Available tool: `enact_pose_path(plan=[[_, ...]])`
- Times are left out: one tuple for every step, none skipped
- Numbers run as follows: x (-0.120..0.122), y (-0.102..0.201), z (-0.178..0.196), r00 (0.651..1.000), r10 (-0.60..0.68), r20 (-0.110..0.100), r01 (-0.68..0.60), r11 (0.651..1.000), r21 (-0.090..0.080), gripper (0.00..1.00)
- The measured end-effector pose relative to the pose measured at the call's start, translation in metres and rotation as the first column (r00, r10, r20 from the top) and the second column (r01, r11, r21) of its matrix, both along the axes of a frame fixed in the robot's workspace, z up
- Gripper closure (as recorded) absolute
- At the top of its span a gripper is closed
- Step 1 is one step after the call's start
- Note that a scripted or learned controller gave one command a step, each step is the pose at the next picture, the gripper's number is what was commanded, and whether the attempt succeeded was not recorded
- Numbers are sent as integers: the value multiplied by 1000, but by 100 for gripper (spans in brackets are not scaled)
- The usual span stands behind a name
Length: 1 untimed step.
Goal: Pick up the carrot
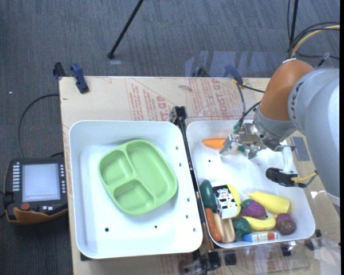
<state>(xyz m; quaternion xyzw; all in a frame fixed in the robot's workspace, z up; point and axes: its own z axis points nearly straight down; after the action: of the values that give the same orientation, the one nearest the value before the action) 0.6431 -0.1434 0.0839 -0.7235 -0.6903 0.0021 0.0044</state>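
Carrot lay in the right bin, near its top-left corner, long axis pointing toward the end effector. End effector sat just beside the carrot's tip, on the side away from the green plate. I couldn't tell how far it was opened; nothing visible in its grip. My call: shift toward the carrot's middle, straddle it across the narrow axis, come down straight, then close. Toy food pile was well clear.
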Motion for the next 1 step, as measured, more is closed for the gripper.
enact_pose_path(plan=[[0,20,2,981,-192,-1,192,981,-1,0]])
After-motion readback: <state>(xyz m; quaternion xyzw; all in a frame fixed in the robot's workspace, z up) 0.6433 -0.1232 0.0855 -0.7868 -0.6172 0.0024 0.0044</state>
